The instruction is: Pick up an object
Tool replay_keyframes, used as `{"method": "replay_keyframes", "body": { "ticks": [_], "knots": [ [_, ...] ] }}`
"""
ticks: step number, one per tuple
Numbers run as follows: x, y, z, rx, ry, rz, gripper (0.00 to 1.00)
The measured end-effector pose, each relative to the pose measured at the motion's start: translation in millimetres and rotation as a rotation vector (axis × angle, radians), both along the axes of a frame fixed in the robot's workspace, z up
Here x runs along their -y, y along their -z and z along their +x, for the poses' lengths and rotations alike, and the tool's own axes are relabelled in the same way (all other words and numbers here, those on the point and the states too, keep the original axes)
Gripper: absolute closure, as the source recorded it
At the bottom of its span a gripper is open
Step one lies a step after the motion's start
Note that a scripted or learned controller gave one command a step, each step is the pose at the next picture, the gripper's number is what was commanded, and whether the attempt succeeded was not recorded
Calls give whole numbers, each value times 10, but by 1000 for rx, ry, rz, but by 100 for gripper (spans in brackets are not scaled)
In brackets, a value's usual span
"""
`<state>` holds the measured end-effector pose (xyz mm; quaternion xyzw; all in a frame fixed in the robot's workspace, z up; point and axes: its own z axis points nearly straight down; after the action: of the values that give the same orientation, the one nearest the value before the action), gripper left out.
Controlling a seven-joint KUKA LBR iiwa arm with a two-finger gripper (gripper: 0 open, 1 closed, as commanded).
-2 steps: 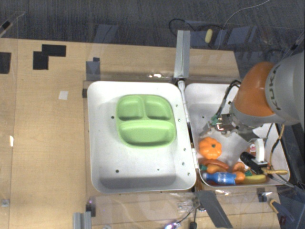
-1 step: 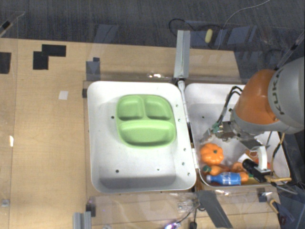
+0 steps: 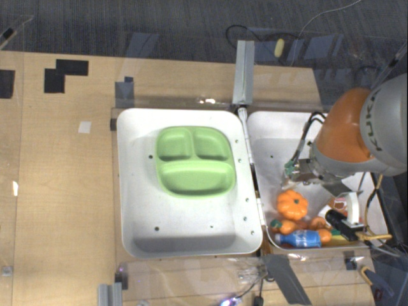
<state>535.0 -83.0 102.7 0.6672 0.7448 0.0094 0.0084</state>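
Reach under way, nothing lifted yet.
The gripper (image 3: 305, 174), whose closure I cannot tell, hangs just above the orange toy pumpkin (image 3: 292, 204) in the right bin (image 3: 268, 139); next, descend and close.

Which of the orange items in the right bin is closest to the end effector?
The small orange pumpkin, the roundest and uppermost of them, lies just below the end effector. The other orange pieces lie lower, beside the blue bottle.
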Motion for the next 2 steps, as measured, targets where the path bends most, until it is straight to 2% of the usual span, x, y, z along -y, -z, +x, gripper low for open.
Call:
{"method": "replay_keyframes", "body": {
  "ticks": [1,2],
  "knots": [
    [370,110,-413,-3,-293,-12,100],
    [-248,-835,257,-17,-262,-7,100]
  ]
}}
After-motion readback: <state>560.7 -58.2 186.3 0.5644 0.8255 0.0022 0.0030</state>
